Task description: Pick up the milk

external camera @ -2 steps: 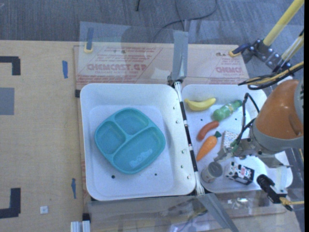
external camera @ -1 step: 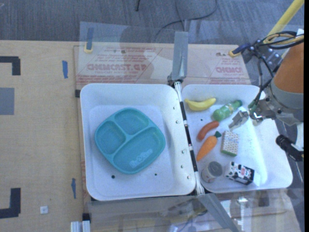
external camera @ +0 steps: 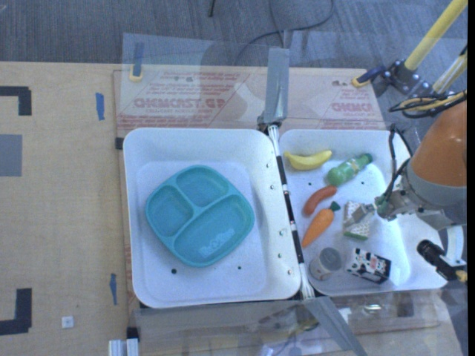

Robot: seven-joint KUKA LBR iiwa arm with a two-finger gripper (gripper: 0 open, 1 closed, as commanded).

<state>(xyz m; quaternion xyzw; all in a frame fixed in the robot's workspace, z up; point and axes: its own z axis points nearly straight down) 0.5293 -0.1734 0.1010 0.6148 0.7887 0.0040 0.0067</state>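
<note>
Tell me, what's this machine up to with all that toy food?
A robot arm is reaching in from the right over the right bin, which holds toy groceries. Its gripper sits right by a small white and green carton, probably the milk it's meant to pick up. Nearby lie a banana, a green bottle, a carrot and a can. The left bin holds a teal divided plate.
</note>
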